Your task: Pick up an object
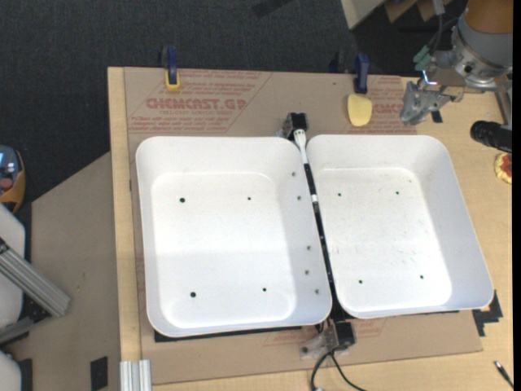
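Observation:
A small pale yellow lump (359,109) lies on the brown board just behind the right bin (460,187), outside it. My gripper (413,107) hangs over the board at the back right, a little to the right of that lump and beyond the right bin's far rim. Nothing shows in its grasp. The left bin (145,218) and the right bin stand side by side, showing only their white floors with small dark dots.
Two blue clamps (169,59) (361,68) hold the board's far edge. A black cable (313,192) runs along the gap between the bins. A red and yellow thing (505,166) lies at the right edge, outside the bins.

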You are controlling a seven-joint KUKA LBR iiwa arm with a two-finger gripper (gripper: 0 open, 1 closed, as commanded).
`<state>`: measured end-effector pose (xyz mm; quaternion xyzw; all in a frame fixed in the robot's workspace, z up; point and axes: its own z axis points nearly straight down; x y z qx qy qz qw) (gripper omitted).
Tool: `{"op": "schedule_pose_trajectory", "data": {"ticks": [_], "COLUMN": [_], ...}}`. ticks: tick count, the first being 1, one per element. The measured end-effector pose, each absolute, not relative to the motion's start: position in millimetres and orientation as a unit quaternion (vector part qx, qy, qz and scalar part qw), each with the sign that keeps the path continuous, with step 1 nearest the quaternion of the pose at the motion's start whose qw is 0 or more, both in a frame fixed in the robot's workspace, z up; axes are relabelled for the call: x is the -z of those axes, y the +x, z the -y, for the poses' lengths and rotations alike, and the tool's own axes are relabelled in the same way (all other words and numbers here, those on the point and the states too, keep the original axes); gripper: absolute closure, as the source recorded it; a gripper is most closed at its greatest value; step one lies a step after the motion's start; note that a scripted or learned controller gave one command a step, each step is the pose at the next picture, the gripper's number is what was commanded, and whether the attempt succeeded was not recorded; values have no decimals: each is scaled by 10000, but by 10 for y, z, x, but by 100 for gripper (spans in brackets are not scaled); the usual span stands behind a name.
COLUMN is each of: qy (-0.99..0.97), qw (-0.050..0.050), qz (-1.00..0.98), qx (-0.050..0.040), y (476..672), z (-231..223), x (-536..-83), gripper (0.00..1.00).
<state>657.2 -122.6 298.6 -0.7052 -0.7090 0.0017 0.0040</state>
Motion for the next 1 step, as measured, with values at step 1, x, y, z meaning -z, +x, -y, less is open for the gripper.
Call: {"op": "schedule_pose_trajectory", "data": {"ticks": [1], "qy": [-7032], "qw": [40], "qz": [7109], "qx": [-6], "y": [6578], "z": [95], "x": [-2482], "gripper": [100]}}
